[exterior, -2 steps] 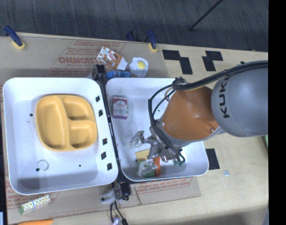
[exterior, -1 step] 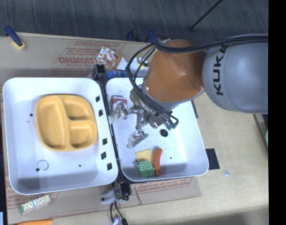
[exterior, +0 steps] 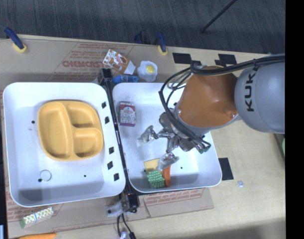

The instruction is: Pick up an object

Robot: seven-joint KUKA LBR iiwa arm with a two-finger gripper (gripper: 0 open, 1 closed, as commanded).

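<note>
Arm: the grey KUKA arm with its orange band (exterior: 211, 101) reaches in from the right and hangs over the right-hand shallow white bin (exterior: 211, 171).
Gripper: the two-finger metal gripper (exterior: 159, 146) sits low over the middle of that bin, one finger (exterior: 148, 134) pointing left, the other (exterior: 167, 159) pointing down toward the bin's near wall.
Jaws: spread apart, released, with bare bin floor between them.
Task things, right bin: a small dark red rectangular packet (exterior: 127, 113) lies flat near the far left corner, well apart from the gripper. A green knobbly block (exterior: 154, 179), a pale yellow flat piece (exterior: 152, 165) and an orange stick-like piece (exterior: 166, 175) cluster together against the near wall; the lower finger's tip is just above the yellow piece and beside the orange one, but whether it touches them is unclear.
Left bin: the other shallow white bin (exterior: 15, 133) holds a yellow plastic tray with three compartments (exterior: 70, 129), lying flat at its middle.
Tabletop: the tan cardboard-covered tabletop (exterior: 251, 203) bears, behind the bins, a small printed white and orange carton (exterior: 115, 60), a blue object (exterior: 125, 78) and a round yellow and white object (exterior: 148, 70); a speckled wrapped item (exterior: 37, 216) lies in front of the left bin.
</note>
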